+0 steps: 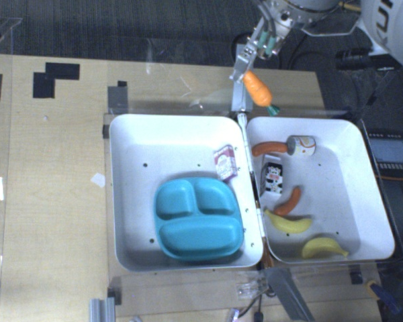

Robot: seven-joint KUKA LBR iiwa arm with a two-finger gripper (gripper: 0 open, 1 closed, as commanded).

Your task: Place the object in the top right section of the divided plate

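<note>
Carrot point(258, 89), a smooth orange taper with a green tip, hangs pinched between the fingers of the metal gripper point(245, 69) above the bins' far edge. Glossy blue divided plate point(198, 218), rounded, sits in the left white bin point(131, 180).

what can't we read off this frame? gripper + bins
- Gripper, camera view: the carrot sits at its fingertips, but whether it is pinched or just alongside is too small to tell.
- Small packet in the left bin: print too small to read.
- Black-and-white item in the right bin: identity unclear, too small.
- Arm: cut off by the top edge.
</note>
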